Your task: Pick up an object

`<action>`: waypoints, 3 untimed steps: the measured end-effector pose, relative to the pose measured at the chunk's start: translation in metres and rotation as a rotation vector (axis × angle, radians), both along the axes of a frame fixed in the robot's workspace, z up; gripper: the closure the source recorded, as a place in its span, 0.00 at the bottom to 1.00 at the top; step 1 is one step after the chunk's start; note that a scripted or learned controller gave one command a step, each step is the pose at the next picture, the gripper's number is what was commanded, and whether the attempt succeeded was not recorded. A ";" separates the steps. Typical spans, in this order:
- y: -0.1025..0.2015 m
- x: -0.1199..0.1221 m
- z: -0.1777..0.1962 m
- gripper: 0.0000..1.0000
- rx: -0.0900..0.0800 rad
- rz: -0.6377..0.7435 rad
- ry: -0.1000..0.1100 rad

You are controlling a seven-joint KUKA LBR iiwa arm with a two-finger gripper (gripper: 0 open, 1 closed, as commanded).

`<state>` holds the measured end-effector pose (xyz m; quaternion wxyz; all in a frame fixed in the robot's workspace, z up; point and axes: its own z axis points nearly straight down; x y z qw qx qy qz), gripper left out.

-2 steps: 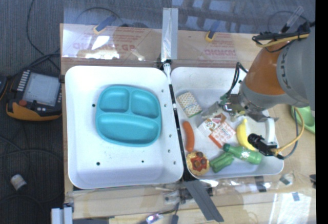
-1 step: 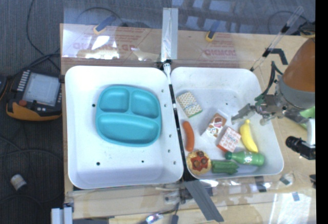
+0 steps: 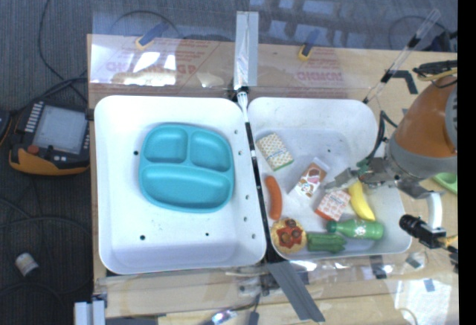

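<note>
The right white bin (image 3: 312, 109) holds several toy foods. A patterned cracker box (image 3: 274, 150) lies at its upper left, and an orange hot dog (image 3: 274, 197) lies along its left wall. A small pizza (image 3: 288, 234) sits at the front left. Two small cartons (image 3: 312, 179) (image 3: 333, 204) lie in the middle. A yellow banana (image 3: 361, 201) lies at the right, with a green bottle (image 3: 357, 229) and a dark green vegetable (image 3: 325, 242) in front of it. My gripper (image 3: 360, 172) hangs low over the bin's right side, just above the banana's far end. Nothing is visibly held.
The left white bin (image 3: 111, 167) holds a blue sectioned plate (image 3: 186, 167). A divider rail (image 3: 253, 167) runs between the bins. The grey and orange arm (image 3: 428, 130) covers the right bin's right edge. A handheld device (image 3: 48, 137) lies on the floor at the left.
</note>
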<state>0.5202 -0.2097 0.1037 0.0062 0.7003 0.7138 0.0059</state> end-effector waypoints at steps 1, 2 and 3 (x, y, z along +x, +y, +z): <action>0.020 0.023 0.045 0.00 0.001 0.024 0.019; 0.010 0.040 0.026 0.00 0.002 -0.180 0.020; 0.007 0.010 -0.009 0.00 0.004 -0.149 0.017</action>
